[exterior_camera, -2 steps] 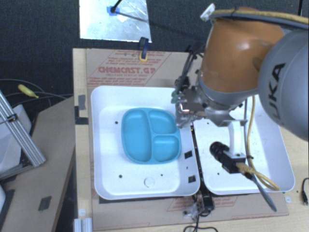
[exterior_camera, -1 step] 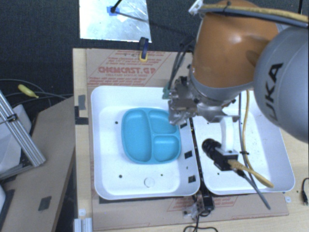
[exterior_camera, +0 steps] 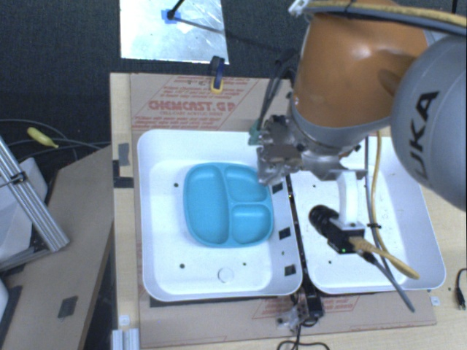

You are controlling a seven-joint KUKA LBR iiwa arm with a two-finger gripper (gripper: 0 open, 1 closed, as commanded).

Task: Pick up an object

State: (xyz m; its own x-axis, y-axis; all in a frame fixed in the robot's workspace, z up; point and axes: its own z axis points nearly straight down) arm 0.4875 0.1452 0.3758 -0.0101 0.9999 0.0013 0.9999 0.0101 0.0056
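A light blue divided plate [exterior_camera: 222,206] with three compartments lies flat in the middle of the left white bin [exterior_camera: 164,268]. My gripper [exterior_camera: 268,168] hangs over the plate's far right corner, close to the wall between the two bins. The big orange and grey wrist above covers much of the gripper, and I cannot make out whether it touches the plate. Nothing shows between it and the plate.
The right white bin [exterior_camera: 412,228] lies under the arm. Both bins rest on a printed cardboard sheet [exterior_camera: 182,104]. A foil sheet [exterior_camera: 175,17] lies at the back, and a small blue and yellow clip [exterior_camera: 217,75] sits before it. An aluminium frame [exterior_camera: 29,206] stands at the left.
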